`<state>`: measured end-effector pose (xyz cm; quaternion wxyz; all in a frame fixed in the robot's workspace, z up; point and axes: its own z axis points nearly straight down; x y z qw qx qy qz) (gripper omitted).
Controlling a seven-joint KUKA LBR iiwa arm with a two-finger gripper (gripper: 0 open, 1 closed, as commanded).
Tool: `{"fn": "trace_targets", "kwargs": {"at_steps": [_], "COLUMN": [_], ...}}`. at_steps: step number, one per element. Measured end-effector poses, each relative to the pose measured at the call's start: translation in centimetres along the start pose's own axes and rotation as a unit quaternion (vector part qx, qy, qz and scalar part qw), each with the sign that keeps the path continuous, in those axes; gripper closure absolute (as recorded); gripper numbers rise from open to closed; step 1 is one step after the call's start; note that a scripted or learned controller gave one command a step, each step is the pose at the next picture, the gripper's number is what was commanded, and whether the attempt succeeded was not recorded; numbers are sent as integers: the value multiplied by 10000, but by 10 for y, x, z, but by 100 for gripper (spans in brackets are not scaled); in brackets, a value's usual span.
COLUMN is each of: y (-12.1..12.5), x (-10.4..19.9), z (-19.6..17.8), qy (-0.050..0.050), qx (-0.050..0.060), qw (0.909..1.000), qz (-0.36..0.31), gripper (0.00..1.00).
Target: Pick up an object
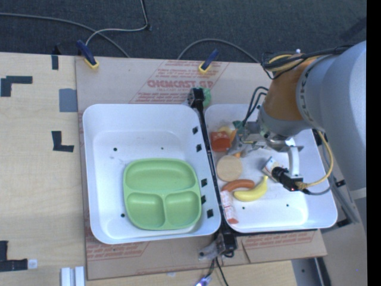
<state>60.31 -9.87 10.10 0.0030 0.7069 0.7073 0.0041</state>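
The right bin (297, 216) holds several small items: an orange-red object (221, 139) near its upper left, a round tan cookie (229, 169), a red sausage (237, 185) and a yellow banana (253, 192). My gripper (245, 143) hangs low over the bin's upper left part, just right of the orange-red object and above the cookie. The wrist and its fittings cover the fingertips. No item can be seen between the fingers.
The left bin (98, 159) holds a green divided plate (161, 193). A black divider (205, 154) runs between the bins. Cables (324, 165) loop off the wrist over the right bin's right side. Clamps (87, 53) sit on the cardboard behind.
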Motion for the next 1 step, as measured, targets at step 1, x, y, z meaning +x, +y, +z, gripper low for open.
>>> {"fn": "trace_targets", "kwargs": {"at_steps": [1], "y": [-56], "x": [52], "z": [-84], "qy": [-4], "qx": [56], "qw": [10000], "qz": [-8], "gripper": [100]}}
